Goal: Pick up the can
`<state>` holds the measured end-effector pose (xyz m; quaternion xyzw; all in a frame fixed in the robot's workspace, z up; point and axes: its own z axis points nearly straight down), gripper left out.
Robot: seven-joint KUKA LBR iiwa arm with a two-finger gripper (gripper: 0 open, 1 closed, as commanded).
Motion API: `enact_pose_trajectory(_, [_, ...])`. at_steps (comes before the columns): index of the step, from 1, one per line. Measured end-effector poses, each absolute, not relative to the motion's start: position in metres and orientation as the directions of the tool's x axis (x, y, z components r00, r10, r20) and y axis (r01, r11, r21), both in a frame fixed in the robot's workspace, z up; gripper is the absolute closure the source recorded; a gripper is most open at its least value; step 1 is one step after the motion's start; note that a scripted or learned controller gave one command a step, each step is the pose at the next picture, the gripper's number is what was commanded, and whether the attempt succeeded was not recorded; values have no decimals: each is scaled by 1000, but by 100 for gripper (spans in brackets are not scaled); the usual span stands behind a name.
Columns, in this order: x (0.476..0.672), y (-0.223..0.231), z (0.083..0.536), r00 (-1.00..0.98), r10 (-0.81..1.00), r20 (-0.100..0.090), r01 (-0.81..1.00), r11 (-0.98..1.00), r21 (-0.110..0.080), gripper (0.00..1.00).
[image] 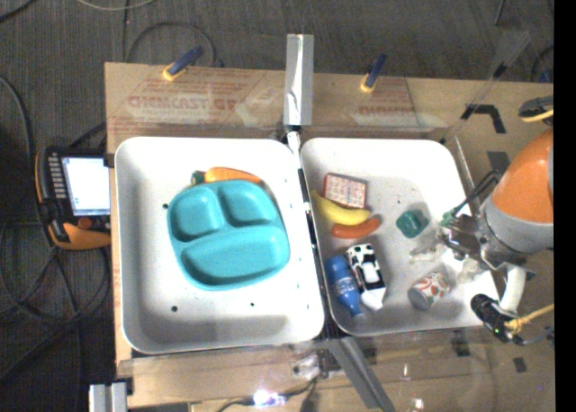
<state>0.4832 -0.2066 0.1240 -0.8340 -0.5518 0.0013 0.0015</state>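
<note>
Whether the gripper (457,241) is spread or pressed together cannot be told; its metal parts blur into one cluster at the right bin's right wall, under the grey arm with the orange band (529,196).

At far left, a handheld control pendant with a lit screen (76,194) lies on dark grey carpet (72,41) crossed by loose cables. A brown printed board (198,100) carries both bins. Two yellow-and-blue clamps grip its far edge, one on the left (183,61) and one on the right (373,71), with a grey metal post (299,77) between them.

The left shallow white bin (144,311) holds one teal plastic divided plate (229,230), set near the middle, with bare floor all round it. One orange object (232,174) peeks from behind its far rim.

The right shallow white bin (396,156) is crowded in its left half:
- one pink patterned box (346,190)
- one yellow banana (335,210) touching one orange-red sausage shape (355,226)
- one blue bottle (342,282) against the left wall
- one black-and-white toy (367,268) just beside the bottle

One small teal block (412,221) sits further right. The bin's far right corner is open floor.

The small white-and-red can with a grey end (428,289) lies tilted near the front right of this bin, just below the gripper and apart from it.
</note>
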Motion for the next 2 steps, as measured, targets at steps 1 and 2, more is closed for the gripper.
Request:
enact_pose_trajectory(1, [487,-206,92,98,995,10,995,-98,3,0])
enact_pose_trajectory(2, [490,-208,101,97,995,3,995,-97,12,100])
